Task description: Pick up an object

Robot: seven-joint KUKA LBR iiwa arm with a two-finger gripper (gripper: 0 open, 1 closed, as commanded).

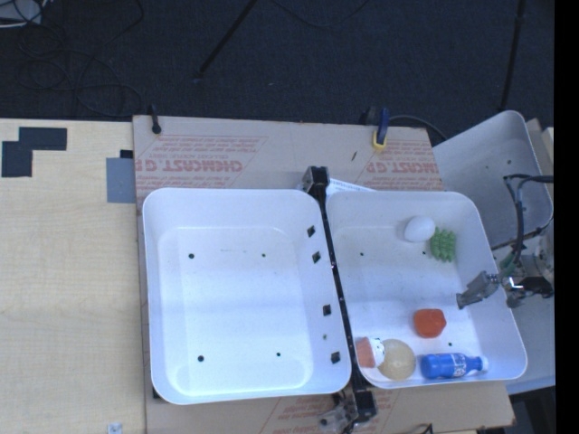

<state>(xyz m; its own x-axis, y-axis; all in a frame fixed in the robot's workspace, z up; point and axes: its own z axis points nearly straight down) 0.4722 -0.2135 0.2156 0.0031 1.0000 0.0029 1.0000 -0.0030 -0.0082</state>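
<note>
- Two shallow white bins are seen side by side on a cardboard sheet (271, 156) laid over the counter (63, 269).
- The left bin (163, 242) is bounded by a raised white rim, and small dark dots are scattered on its floor.
- In the right bin (380, 242), a white rounded object (419, 229) is placed near the far wall, with a green leafy object (443, 243) just beside it on the right.
- A red block-like object (430, 323) is set apart from these, closer to the near wall.
- Along the near wall, an orange-and-white item (366, 352), a pale yellowish ball (396, 359) and a blue bottle (450, 365) lying on its side are lined up; the first two appear to touch.
- The claw (477, 290) is seen at the right bin's right rim, above and to the right of the red block-like object; nothing is seen between its fingers, though whether they are spread or closed cannot be told.
- A yellow-and-blue clamp (382, 132) is fixed at the cardboard's far edge.
</note>
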